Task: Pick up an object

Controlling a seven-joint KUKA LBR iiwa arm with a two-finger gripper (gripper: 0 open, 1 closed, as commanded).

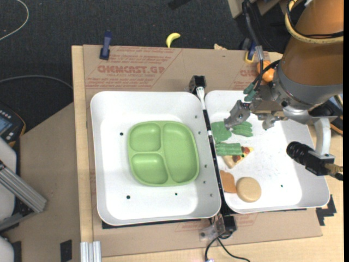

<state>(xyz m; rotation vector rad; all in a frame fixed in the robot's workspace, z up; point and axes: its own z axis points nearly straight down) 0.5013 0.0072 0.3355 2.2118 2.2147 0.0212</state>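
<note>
Several toy foods lie in the right bin (297, 190). A green leafy piece (221, 130) sits near the bin's left wall, and a second green piece (228, 148) lies just below it. A small orange and yellow piece (238, 156) touches that second green one. Toward the front are a tan round bun (248, 189) and a brown-orange disc (227, 181) beside it. My gripper (253, 119) hangs over the upper middle of this bin, open. Its left fingertip (238, 115) is right above the upper green piece, and nothing sits between the fingers.
The left bin (109, 162) holds a green divided plate (162, 152). A black bar (206, 119) runs along the seam between the bins. A black knob (305, 156) juts over the right bin's right side. Cardboard lies under both bins.
</note>
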